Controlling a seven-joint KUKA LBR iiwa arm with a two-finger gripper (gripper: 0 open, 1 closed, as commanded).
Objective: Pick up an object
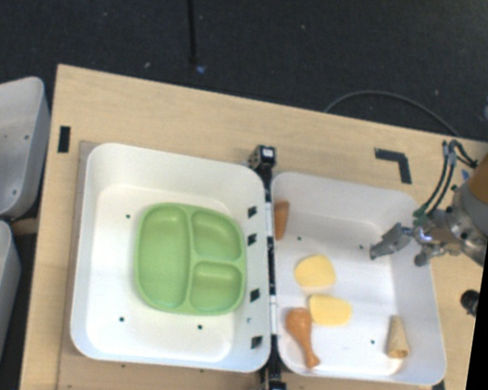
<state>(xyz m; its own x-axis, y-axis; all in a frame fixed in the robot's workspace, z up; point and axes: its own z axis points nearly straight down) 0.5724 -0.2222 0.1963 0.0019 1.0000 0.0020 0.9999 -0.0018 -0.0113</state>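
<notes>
Lying loose in the right bin [423, 282] were 2 yellow pieces [315, 272], a drumstick [303, 333], a sausage [280, 219] & a cone [398, 337], none picked. Gripper [407, 246] hung open w/ nothing in it over the bin's right part, apparently pre-grasp. Left bin [89, 303] held a green tray [190, 259].
</notes>
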